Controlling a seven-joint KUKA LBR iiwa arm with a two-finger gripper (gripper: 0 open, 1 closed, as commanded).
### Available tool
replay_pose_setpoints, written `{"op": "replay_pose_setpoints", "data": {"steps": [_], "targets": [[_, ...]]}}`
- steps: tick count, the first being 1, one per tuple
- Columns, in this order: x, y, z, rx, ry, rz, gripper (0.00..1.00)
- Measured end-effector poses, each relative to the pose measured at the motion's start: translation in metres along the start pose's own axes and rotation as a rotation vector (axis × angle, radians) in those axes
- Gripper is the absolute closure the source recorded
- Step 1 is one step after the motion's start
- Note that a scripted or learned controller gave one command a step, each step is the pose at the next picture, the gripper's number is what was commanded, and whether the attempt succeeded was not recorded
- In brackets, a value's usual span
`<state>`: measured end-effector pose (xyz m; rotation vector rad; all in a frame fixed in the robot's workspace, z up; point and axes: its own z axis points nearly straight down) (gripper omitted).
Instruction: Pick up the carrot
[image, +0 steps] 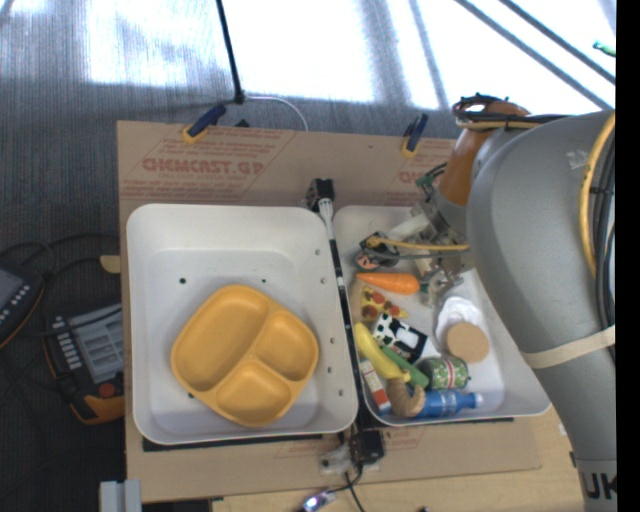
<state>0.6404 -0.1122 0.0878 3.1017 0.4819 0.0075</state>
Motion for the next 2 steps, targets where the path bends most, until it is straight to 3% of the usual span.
{"op": "replay_pose_setpoints", "data": {"steps": [1, 2], "targets": [[0.015, -0.010, 0.000, -0.002, -0.008, 0.109, 0.00], [-0.062, -0.005, -0.001, 0.000, -0.002, 0.109, 0.00]]}}
